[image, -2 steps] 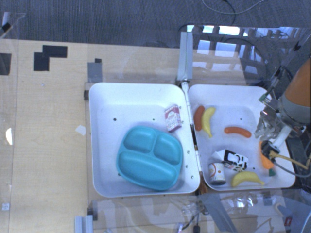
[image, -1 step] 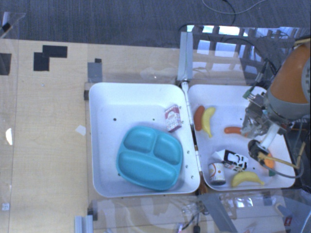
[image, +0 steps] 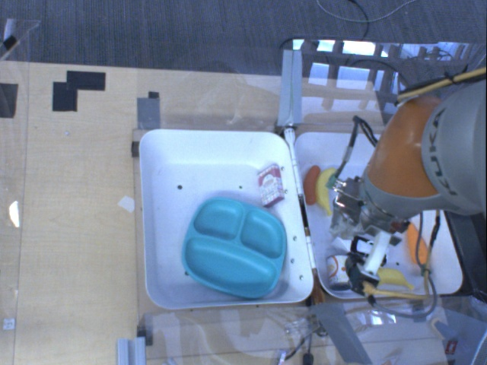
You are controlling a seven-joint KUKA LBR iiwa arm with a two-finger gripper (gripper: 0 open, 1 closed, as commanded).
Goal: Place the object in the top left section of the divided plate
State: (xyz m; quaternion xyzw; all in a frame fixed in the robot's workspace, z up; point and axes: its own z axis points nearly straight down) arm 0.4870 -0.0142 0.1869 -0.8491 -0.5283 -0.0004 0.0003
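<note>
A light blue divided plate (image: pixel 234 247) lies in the left bin (image: pixel 163 204), toward its front. A small red and white packet (image: pixel 271 185) leans near that bin's right wall, just behind the plate. My gripper (image: pixel 344 217) is down in the right bin (image: pixel 455 278), under the grey and orange wrist. It hangs beside a yellow toy piece (image: pixel 327 188) and a red-orange one (image: pixel 312 182). The wrist hides what lies directly beneath it.
The right bin also holds an orange piece (image: pixel 413 243) at the right, a yellow piece (image: pixel 396 278) at the front and a small round can-like item (image: pixel 337 265). A metal divider (image: pixel 290 90) stands between the bins at the back.
</note>
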